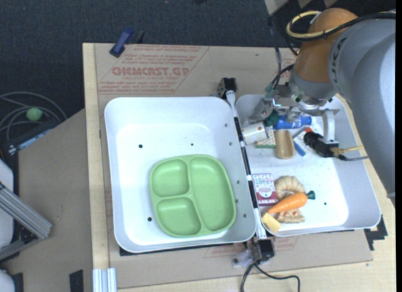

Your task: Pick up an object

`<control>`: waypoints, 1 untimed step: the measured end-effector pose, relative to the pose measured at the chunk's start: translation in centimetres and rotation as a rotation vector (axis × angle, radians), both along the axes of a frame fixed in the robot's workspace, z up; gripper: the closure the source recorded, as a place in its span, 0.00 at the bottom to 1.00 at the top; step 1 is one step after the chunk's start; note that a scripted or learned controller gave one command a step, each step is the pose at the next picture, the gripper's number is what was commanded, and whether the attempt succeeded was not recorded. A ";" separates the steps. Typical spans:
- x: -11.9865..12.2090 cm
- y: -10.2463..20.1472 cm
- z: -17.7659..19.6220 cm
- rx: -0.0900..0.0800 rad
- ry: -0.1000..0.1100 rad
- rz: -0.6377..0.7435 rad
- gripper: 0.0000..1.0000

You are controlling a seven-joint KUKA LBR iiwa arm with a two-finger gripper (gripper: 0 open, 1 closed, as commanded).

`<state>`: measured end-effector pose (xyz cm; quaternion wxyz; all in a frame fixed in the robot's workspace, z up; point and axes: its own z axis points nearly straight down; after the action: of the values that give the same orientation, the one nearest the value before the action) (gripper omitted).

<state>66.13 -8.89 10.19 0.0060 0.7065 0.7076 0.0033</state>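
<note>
1. Noting pincer (276, 105) low over the far end of the right bin (342, 187), just above a tight cluster of small things.
2. Cannot tell pincer state, apart or together; masked by wrist hardware and clutter. Seeing nothing clamped in it.
3. Listing the cluster: white cup (254, 132) on its side against the wall shared with the left bin (163, 118); tan cylinder (284, 144) just beside it; blue item (294, 122) tucked under the pincer.
4. Judging the tan cylinder the likeliest pick: closest clear target, lying flat on the bin floor, long axis roughly toward the camera.
5. Guessing light, stiff and smooth-sided, so prone to roll or squirt out if nudged off-centre. Best taken across the middle of the barrel, square to the long axis.
6. Expecting a tight approach on the cup side, with little spare room between neighbours.
7. Logging other candidates at the near end, well apart from the pincer: croissant (289, 185), carrot (287, 203), red-and-white packet (262, 188). Probably light too; carrot tapered, likely slippery.
8. Noting a green plate (191, 194) flat in the left bin.
9. Flagging the doubtful: blue item partly covered, shape unclear; touching the cylinder or not, cannot tell. Pale scraps beside the carrot too small to name. Arm cut off at the view's edge.
</note>
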 end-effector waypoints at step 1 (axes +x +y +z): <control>1.2 -2.2 -0.6 0.001 -0.007 0.001 0.00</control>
<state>67.32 -11.04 9.63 0.0082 0.7063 0.7079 0.0062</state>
